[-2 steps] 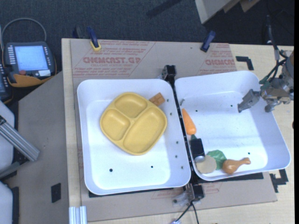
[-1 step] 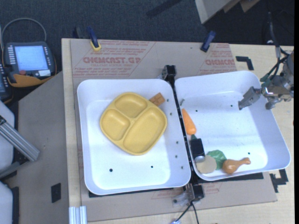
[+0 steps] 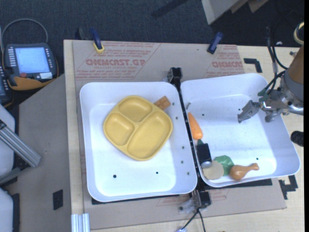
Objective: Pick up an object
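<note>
In left bin [image 3: 96,129]: yellow tray [image 3: 138,127]; right bin [image 3: 270,144]: carrot [image 3: 194,125].

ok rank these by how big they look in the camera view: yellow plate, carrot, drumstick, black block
1. yellow three-compartment plastic plate, by far
2. orange toy carrot and tan toy drumstick: look alike, not ranked
3. small black block, slightly smaller

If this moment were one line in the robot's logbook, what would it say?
end effector: over right bin, holding nothing | carrot, drumstick: lying in right bin | yellow plate: left bin
</note>
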You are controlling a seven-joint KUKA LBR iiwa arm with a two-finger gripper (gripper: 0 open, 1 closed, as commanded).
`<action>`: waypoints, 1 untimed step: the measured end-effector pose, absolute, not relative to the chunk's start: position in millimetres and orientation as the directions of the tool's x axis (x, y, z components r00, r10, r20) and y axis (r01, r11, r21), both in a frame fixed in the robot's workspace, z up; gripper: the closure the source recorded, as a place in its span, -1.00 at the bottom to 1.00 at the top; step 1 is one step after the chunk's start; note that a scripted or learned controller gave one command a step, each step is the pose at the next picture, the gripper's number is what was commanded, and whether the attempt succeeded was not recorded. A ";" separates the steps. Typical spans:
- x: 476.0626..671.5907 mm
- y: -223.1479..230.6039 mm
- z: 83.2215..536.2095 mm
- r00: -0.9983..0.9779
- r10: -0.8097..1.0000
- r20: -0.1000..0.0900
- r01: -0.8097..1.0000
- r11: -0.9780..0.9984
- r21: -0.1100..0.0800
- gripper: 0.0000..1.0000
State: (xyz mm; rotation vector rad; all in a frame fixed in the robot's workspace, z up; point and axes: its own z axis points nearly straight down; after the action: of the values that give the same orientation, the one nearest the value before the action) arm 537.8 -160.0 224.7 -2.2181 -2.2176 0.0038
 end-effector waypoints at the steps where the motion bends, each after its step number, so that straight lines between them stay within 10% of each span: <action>1: 538.4 -168.5 166.5 0.001 1.000 0.002 1.000 -0.001 -0.005 -1.00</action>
State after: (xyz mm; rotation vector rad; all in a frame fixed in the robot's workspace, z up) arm 538.4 -168.5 166.5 -2.2192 -2.2169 0.0039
